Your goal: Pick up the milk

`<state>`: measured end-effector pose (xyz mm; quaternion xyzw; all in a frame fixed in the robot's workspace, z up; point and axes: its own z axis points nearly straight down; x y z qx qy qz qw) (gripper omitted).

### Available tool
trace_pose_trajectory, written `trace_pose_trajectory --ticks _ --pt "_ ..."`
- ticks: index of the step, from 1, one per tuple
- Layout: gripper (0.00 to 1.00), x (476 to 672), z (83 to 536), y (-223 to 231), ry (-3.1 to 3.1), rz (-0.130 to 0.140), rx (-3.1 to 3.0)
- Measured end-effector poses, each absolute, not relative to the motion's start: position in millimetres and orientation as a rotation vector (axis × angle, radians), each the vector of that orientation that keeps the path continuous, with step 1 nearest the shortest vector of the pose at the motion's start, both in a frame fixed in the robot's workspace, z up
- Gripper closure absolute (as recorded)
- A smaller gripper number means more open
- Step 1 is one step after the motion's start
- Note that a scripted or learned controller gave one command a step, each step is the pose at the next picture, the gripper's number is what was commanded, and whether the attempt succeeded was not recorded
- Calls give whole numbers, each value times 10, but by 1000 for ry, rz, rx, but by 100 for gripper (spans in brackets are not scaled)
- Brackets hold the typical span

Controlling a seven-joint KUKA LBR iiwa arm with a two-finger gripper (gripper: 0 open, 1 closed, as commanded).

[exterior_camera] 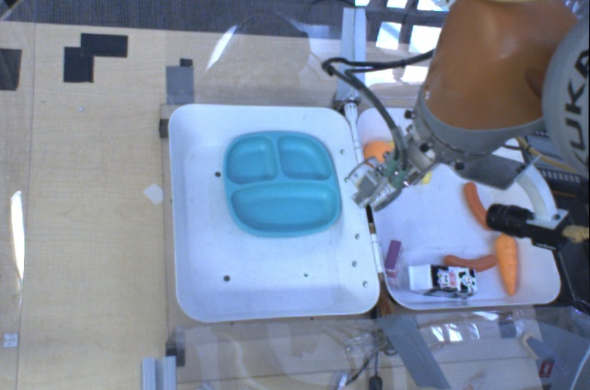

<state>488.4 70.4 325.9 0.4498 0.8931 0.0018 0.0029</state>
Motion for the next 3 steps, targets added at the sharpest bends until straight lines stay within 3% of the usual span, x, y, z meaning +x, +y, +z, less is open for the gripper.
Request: trace_pose_trajectory --ticks 1,2,3 --pt "100 4888 3150 278 2847 6 1308" --pt "100 5003 1986 -33 3020 3 847" --pt "100 5027 2102 -24 3013 8 846"
